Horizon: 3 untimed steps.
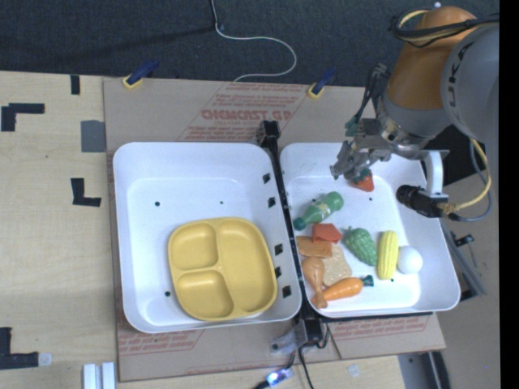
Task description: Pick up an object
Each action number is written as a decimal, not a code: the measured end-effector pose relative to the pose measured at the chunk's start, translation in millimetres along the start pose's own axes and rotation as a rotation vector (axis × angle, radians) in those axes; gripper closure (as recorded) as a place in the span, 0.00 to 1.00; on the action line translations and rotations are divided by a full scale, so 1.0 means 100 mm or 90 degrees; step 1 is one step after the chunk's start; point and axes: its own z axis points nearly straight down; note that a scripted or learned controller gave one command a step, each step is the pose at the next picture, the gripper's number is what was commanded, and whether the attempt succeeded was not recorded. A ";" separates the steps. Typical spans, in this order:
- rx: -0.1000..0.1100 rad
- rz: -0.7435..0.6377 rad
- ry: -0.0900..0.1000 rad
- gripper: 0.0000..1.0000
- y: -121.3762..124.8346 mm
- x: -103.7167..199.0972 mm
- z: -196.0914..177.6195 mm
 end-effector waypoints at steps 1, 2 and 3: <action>0.000 -0.001 0.001 1.00 -0.23 0.43 -0.07; 0.002 -0.001 0.001 1.00 -0.56 0.88 0.10; -0.001 0.000 0.001 1.00 -0.66 0.99 -0.09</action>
